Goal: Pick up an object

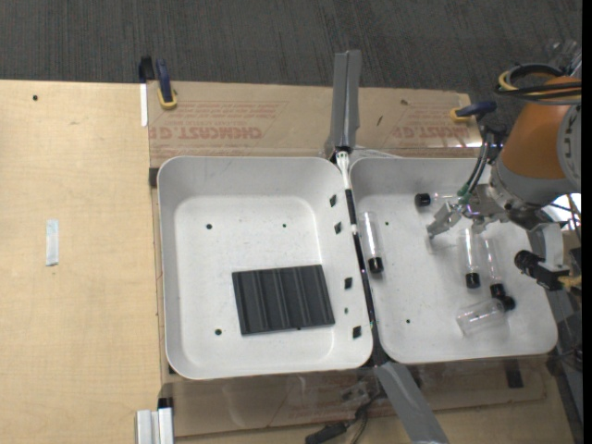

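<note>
Nearest us, a grey strut (409, 403) runs out from under the seam between the two white bins. We count 2 bins on the table (74, 340): left bin (185, 192) and right bin (527, 340), side by side and touching at the seam.

Writing: red print on the cardboard sheet (305, 118) behind the bins sits upside down. It looks like "CHEMCNZT" plus more letters we cannot make out. A second red print behind the right bin is too faint to read. No labels can be read on the bin contents.

Counts:
- Left bin: 1 black ribbed pad (282, 301), lying flat near the front.
- Right bin: 3 clear tubes (368, 234), each with a black cap, and 1 loose black cap (423, 199) near the back.
- The first tube lies along the left wall, cap toward us.
- The second tube (474, 255) is in the middle right, cap toward us.
- The third tube (481, 318) is near the front right, tilted, cap at its right end.
- 2 blue-and-yellow clamps: left clamp (159, 81) and right clamp (472, 111) on the cardboard's far edge.
- 1 small grey strip (52, 243) on the table at far left.

The tool (442, 225) hangs over the right bin, between the loose black cap and the second tube, near both. We cannot tell if it is spread or pressed together, and nothing shows held in it. The arm (546, 141) comes in from the right, orange band up.
</note>
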Tool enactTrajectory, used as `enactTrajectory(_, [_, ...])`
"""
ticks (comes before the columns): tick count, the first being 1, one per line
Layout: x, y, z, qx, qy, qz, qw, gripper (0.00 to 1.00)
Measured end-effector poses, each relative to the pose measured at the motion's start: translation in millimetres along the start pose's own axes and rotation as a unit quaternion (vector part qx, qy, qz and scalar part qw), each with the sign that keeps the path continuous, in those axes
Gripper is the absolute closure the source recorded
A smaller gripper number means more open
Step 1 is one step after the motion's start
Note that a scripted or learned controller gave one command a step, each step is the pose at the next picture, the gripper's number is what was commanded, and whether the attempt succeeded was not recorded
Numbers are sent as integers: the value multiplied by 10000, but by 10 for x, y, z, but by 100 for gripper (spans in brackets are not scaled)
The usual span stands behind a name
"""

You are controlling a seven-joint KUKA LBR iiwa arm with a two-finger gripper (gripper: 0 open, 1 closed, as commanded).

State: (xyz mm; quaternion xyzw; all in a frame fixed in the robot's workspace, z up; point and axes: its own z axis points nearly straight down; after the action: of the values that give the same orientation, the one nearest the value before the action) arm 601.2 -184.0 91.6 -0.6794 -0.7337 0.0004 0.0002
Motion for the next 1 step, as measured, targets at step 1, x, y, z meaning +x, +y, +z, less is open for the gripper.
enactTrajectory(1, [-245,-349,-3,-4,3,-215,9998,0])
